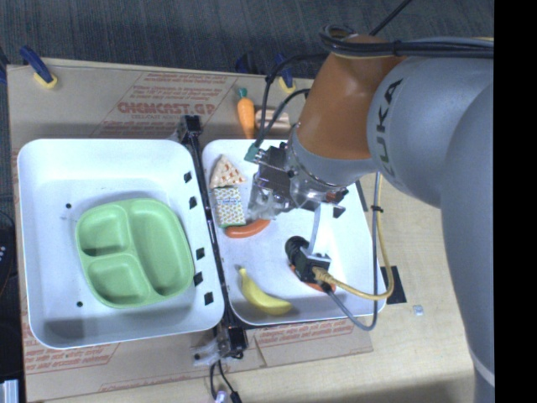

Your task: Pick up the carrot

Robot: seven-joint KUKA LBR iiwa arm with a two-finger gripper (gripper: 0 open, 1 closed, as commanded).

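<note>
Carrot (244, 113) is lying on the cardboard (151, 107) just beyond your right bin (361, 300). Your gripper (267, 198) is hovering inside that bin over the hot dog (248, 227); its grip state, I cannot tell.

The carrot (245, 114) lies outside the bins on open cardboard (159, 99), just beside the arm (361, 107).

We are reading red print on the cardboard sheet (159, 99) lying under the bins: "CHEMCAST GP", with smaller lines too fine to make out. We are also seeing the letters "UKA" running down the grey arm (394, 133).
</note>
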